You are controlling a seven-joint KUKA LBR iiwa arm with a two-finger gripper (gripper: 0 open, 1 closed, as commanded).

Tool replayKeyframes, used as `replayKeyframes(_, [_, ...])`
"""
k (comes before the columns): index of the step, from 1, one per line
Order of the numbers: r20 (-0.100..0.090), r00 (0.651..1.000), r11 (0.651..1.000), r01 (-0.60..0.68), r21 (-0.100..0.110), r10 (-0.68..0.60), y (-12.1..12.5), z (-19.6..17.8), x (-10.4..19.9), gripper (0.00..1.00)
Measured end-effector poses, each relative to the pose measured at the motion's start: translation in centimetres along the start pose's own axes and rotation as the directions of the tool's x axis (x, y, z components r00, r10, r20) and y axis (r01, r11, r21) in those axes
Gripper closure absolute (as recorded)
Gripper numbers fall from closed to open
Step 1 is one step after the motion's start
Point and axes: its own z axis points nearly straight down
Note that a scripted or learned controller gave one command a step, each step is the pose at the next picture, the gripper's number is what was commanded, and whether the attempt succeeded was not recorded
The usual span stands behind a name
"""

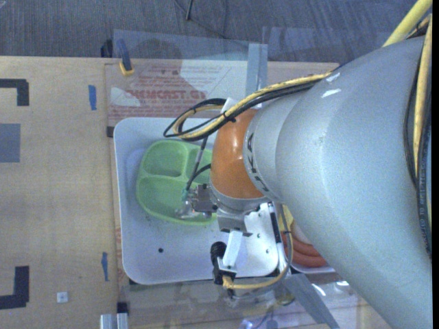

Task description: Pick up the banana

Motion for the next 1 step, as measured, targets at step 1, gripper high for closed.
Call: replayKeyframes(1, [0.004, 0.983, 0.983, 0.181, 0.023, -0.181, 6.70, 0.29, 1.11, 0.00])
